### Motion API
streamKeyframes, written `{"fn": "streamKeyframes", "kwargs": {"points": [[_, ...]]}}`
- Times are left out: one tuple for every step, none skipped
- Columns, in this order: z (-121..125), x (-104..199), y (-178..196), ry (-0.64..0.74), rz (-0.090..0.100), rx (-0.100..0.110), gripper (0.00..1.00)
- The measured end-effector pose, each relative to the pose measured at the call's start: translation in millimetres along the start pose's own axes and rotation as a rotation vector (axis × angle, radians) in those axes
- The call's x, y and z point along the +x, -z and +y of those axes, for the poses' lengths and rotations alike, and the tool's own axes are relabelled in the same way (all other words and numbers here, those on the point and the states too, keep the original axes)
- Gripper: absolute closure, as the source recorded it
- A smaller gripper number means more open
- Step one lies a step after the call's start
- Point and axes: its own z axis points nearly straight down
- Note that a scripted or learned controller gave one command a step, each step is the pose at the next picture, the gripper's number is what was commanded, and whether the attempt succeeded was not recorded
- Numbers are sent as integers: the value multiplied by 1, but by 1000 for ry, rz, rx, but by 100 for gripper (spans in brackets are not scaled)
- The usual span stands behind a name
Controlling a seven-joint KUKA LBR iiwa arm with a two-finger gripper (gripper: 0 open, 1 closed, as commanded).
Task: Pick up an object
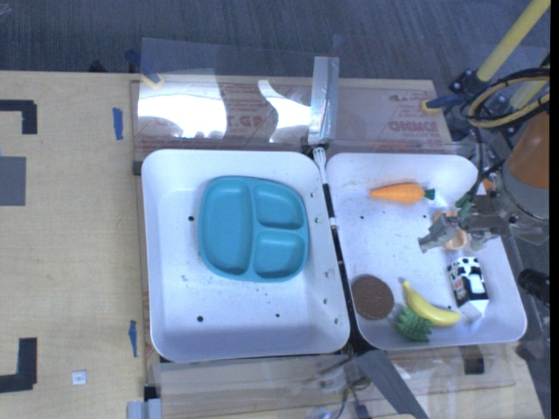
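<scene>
Reaching in over the right bin [349, 234], the gripper [444, 234] hangs below the carrot [398, 194]; whether its jaws are wide or narrow cannot be told. Banana [428, 307], cookie [373, 296] and carton [469, 281] lie nearer the bin's front edge, free for picking.

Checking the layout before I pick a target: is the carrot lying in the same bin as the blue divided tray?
No, the carrot lies in the right bin, while the blue divided tray sits in the left bin.
</scene>
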Motion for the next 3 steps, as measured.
{"fn": "streamKeyframes", "kwargs": {"points": [[126,1,-64,153,-1,1,0],[161,-38,-120,319,1,-3,0],[163,-40,-110,324,-6,-6,100]]}}
